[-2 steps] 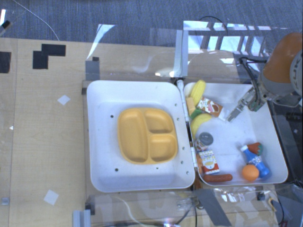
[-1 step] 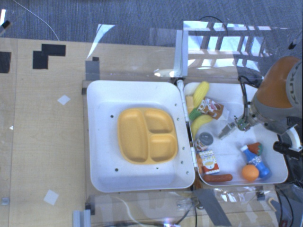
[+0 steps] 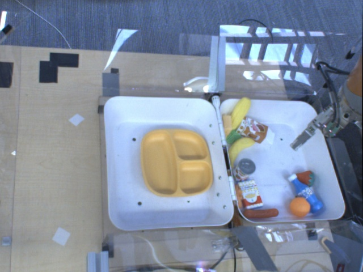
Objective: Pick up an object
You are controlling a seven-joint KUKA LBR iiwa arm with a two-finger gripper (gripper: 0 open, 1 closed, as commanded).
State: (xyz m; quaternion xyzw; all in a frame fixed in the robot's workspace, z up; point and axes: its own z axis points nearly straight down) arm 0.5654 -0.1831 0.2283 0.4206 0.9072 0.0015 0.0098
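My gripper (image 3: pixel 297 143) hangs over the right part of the right bin (image 3: pixel 283 109), reaching in from the right edge, with nothing visibly in it. Below it lie a blue bottle (image 3: pixel 306 192), an orange ball (image 3: pixel 299 207) and a small red-orange piece (image 3: pixel 307 177). Along the bin's left side are a yellow corn cob (image 3: pixel 240 111), a banana (image 3: pixel 240 148), a brown snack packet (image 3: pixel 252 130), a round grey can (image 3: pixel 245 166), a small carton (image 3: pixel 249 192) and a red sausage (image 3: pixel 261 213).
The left bin (image 3: pixel 122 152) holds a yellow divided plate (image 3: pixel 176 162). A raised divider (image 3: pixel 222 146) separates the two bins. Cables and the arm's body (image 3: pixel 346 103) crowd the right edge. Clear plastic walls stand behind the bins.
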